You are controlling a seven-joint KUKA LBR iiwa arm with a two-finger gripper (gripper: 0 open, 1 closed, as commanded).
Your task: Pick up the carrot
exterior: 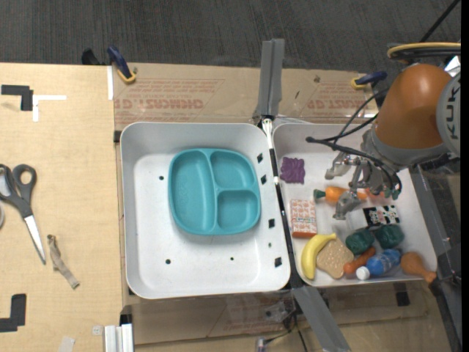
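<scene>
- The bench (58, 196) carries two shallow white bins side by side, with a pair of scissors (23, 204) lying well apart on its left part.
- The left bin (146, 262) holds a teal divided plate (215, 191) and nothing that matters to the task.
- The right bin (308, 134) is crowded: purple grapes (292, 169), a snack packet (303, 217), a banana (315, 254), a slice of bread (334, 259), a dark green vegetable (375, 237) and a blue bottle (379, 262).
- The arm (414, 108) reaches in from the right and hangs over the right bin's middle.
- The end effector (355, 193) sits low over the bin, and whether it is open or closed I cannot tell from this angle.
- The carrot (332, 193), small and orange with a green tip pointing left, lies in the right bin just beside the end effector, partly hidden by it. Nothing shows it gripped.
- Risks, as I judge them: a descent slightly off to the right would miss the carrot's body or nudge it leftward. Its rounded shape could let it roll or squirt out of a closing grip. Being so near the snack packet and the green vegetable, a wide approach might catch a neighbour instead. A second orange item (418, 264) at the bin's lower right could be mistaken for the target.
</scene>
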